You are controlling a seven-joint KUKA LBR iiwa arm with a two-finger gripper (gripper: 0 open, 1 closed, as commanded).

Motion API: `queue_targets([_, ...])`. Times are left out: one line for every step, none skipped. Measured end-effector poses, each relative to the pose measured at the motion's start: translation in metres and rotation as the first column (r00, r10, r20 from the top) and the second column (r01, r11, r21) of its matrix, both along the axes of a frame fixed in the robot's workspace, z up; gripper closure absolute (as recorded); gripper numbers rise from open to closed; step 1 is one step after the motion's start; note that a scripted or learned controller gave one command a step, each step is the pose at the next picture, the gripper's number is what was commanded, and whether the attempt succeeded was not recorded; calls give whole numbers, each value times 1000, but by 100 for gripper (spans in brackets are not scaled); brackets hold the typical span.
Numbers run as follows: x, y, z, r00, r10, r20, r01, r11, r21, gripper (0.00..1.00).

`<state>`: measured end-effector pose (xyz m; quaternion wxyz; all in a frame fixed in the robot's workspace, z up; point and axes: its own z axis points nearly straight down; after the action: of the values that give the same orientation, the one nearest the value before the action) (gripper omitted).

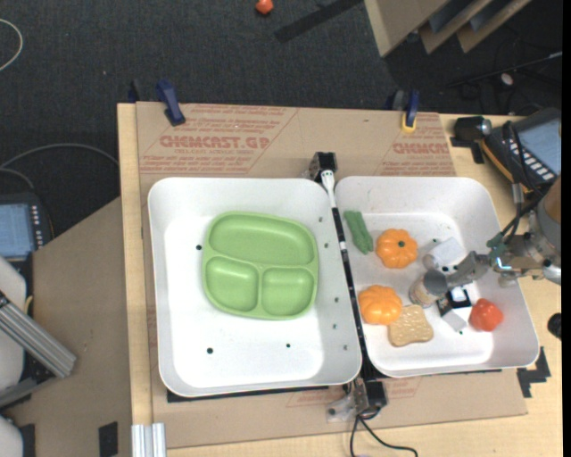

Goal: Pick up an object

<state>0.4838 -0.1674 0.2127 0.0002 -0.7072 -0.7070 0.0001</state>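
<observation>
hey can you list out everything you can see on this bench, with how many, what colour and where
bins: 2, white, side by side on the bench
tray: 1, light green, three compartments, in the left bin
pumpkins: 2, orange, right bin, one above the other near its left wall
green piece: 1, dark green, long, right bin upper left
cracker: 1, tan, right bin, below the lower pumpkin
tomato: 1, red, right bin lower right
clamps: 2, blue, on the board's back edge
orange bit: 1, on the dark floor at top
gripper: 1, grey, low in the right bin between pumpkins and tomato
</observation>
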Motion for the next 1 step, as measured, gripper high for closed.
queue_targets([2, 6, -107, 1000, 0, 24, 0, 1000, -11, 0])
